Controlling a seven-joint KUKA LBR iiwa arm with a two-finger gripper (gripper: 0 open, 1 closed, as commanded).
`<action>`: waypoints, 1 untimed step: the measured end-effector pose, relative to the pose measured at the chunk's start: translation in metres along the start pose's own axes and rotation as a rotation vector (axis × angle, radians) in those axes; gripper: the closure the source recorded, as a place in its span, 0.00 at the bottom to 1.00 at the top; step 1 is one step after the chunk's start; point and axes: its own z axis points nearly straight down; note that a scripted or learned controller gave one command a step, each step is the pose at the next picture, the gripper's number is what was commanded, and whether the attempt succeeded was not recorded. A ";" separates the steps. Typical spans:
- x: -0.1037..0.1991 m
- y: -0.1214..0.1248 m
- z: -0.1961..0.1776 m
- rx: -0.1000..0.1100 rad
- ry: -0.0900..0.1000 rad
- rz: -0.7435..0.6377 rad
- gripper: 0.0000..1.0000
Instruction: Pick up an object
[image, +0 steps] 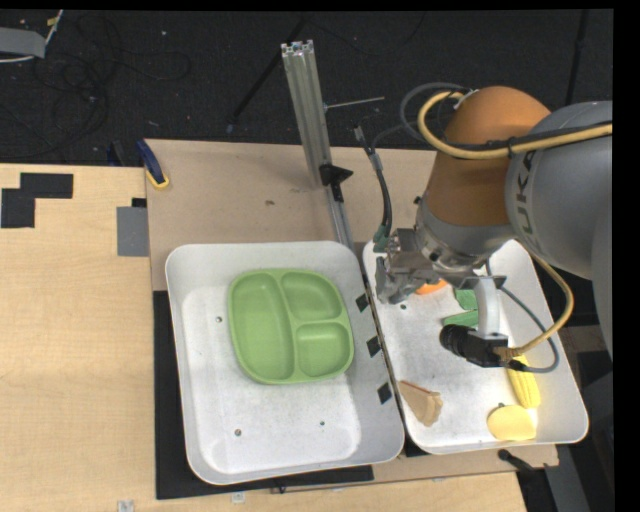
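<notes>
My gripper (395, 283) reaches down into the upper left part of the right bin (470, 425), beneath the orange-banded wrist. An orange piece (432, 288) and a green piece (467, 298) lie just right of it, partly hidden by the arm. A tan wedge like a bread slice (422, 402) lies near the bin's front left. A yellow corn cob (524, 385) and a yellow lemon-like piece (512, 423) lie at the front right. Nothing is visibly held.
The left bin (210, 430) holds a green three-compartment plate (291, 325). A metal post (308, 110) rises behind the bins. A black cable and connector (472, 344) hang over the right bin's middle. The divider between the bins carries black clips (374, 345).
</notes>
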 end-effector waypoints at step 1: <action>0.047 0.015 -0.003 -0.003 0.000 -0.001 1.00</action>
